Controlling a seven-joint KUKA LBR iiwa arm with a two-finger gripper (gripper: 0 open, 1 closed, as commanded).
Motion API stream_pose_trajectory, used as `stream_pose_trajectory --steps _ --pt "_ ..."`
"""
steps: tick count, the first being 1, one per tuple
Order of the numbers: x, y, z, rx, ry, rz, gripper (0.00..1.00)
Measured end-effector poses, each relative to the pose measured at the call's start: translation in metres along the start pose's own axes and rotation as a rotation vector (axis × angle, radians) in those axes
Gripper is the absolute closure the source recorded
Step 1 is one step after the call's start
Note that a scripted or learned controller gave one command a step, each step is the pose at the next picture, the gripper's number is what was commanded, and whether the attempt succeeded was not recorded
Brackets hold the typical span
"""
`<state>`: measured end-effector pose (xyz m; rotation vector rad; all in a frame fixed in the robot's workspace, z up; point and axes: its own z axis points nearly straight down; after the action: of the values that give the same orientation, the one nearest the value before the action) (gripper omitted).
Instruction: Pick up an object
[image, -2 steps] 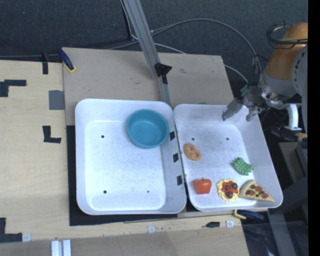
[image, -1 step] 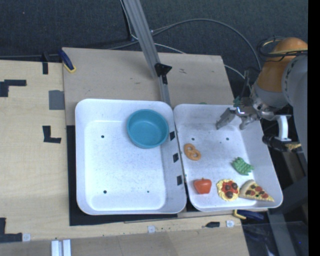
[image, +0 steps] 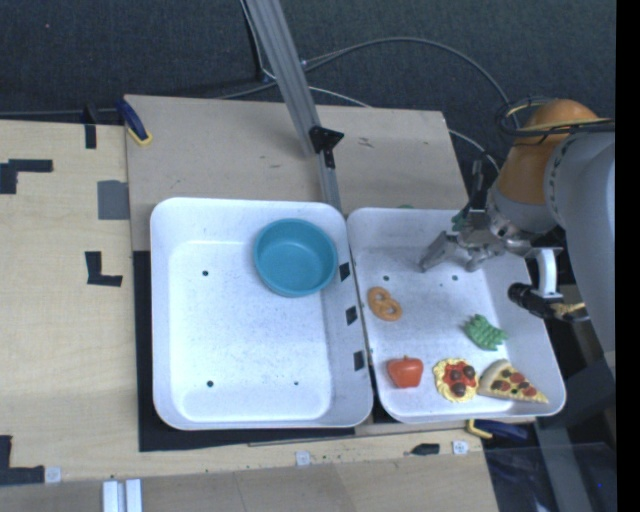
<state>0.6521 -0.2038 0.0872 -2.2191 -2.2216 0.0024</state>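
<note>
Your gripper (image: 452, 256) hangs spread and empty near the right bin's (image: 430, 225) far edge, seemingly approaching; next, lower onto the pretzel (image: 384, 304).

Pretzel (image: 384, 304), tomato (image: 405, 372), pizzas (image: 512, 382) in right bin (image: 420, 225).

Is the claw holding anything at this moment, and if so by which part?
Nothing is held. The claw hangs over bare floor at the top of the right bin, with nothing between its fingers; the pretzel lies apart, below and left of it.
</note>
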Motion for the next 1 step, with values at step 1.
stream_pose_trajectory --steps 1 --pt "0.0002 0.0006 -0.0118 -0.001 -0.001 -0.001 1.0"
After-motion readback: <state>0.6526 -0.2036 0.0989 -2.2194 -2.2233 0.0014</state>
